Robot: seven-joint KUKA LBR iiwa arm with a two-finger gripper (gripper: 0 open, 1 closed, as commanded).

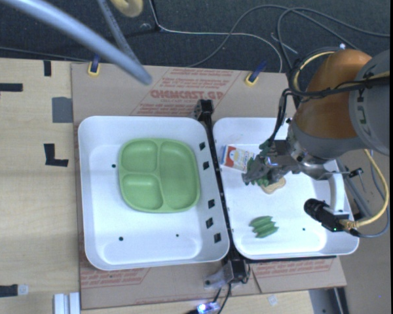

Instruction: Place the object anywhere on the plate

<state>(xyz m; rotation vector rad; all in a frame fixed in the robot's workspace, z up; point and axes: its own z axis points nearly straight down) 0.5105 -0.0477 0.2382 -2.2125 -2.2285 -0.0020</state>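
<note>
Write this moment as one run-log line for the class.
gripper: over right bin, above tan object | pea pod: right bin | small card: right bin | green plate: left bin, nothing placed yet

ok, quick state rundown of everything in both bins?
green divided plate: flat in left bin, nothing on it
green pea pod: lying loose in right bin
small printed card: lying flat, right bin
beige item: resting under the gripper
gripper: low in right bin
</note>
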